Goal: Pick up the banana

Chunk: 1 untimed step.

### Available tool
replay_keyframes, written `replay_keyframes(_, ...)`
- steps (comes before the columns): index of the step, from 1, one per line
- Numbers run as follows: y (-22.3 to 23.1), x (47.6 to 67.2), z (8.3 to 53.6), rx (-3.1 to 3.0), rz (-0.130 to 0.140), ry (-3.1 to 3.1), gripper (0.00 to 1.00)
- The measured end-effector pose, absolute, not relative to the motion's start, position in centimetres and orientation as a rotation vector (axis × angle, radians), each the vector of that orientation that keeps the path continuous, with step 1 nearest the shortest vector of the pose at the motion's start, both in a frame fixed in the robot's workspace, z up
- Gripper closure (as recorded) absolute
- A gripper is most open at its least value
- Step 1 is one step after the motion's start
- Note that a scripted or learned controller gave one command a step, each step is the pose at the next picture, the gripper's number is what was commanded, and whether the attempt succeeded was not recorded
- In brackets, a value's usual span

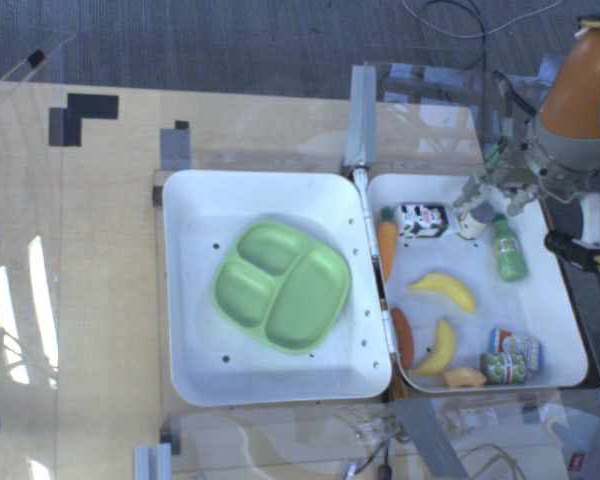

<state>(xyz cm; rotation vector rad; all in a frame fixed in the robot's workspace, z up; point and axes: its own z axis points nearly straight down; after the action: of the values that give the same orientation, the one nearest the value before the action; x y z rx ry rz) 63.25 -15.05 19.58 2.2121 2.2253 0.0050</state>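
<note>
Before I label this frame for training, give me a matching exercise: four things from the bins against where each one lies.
Things:
1. green plate
2. carrot
3. green bottle
4. can

Places:
A. near right corner of the right bin
B. against the divider, far end of the right bin
C. middle of the left bin
D. far right of the right bin, below the gripper

Pairs: 1-C, 2-B, 3-D, 4-A

Two yellow bananas in right bin (570, 308). First banana (443, 290) lies flat near middle, curved, ends pointing down. Second banana (438, 348) lies near front edge, tilted, beside red thing (403, 336).
</note>
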Motion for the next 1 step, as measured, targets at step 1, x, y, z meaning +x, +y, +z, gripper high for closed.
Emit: replay_keyframes(1, -12.92, 60.55, 9.68, 2.319, 0.004, 2.116, 0.0)
